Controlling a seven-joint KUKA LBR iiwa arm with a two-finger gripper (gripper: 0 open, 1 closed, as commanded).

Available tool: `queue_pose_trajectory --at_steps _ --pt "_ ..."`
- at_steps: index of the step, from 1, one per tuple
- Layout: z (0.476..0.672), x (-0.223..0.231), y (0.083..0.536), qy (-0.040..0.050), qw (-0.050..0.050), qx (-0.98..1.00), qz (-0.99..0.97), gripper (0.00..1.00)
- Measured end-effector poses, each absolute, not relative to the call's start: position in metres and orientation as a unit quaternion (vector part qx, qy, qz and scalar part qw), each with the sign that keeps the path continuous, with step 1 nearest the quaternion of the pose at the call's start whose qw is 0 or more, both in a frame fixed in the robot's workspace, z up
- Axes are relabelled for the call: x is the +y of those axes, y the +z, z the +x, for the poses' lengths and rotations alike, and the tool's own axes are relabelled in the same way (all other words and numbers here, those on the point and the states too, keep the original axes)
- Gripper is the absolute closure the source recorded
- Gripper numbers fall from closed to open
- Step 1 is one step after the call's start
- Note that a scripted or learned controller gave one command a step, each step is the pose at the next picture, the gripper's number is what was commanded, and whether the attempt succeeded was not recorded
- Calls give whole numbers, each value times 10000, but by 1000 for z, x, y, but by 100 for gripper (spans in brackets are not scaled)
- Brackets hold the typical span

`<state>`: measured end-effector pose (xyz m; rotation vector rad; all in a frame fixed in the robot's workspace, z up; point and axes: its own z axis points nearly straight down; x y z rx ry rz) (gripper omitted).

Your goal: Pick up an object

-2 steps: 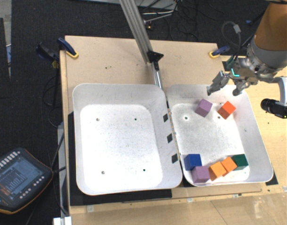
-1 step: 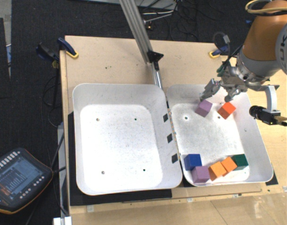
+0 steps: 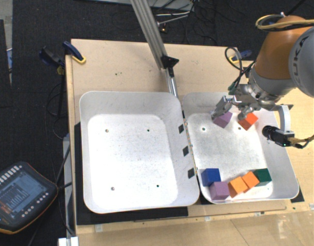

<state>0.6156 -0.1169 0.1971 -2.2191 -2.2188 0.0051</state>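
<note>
Dark floor and loose cables surround a pale wooden bench (image 3: 126, 65) that carries two shallow white bins side by side, the left bin (image 3: 90, 137) and the right bin (image 3: 285, 173). The gripper (image 3: 235, 106) hangs over the far end of the right bin, between a purple block (image 3: 223, 119) and an orange block (image 3: 248, 120); both sit just beside it, but neither can be seen clamped between the fingers, and I cannot tell whether the fingers are spread or closed. Along the near edge lie a blue block (image 3: 211, 176), another purple block (image 3: 219, 189), another orange block (image 3: 238, 184) and a green block (image 3: 261, 177). This looks like the grasp attempt; next should come a firm closure on one block, then a lift.
</note>
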Motion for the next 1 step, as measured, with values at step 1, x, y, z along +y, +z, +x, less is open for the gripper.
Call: queue_pose_trajectory --at_steps 1 --pt "618 -109 137 17 22 -7075 -7067 0"
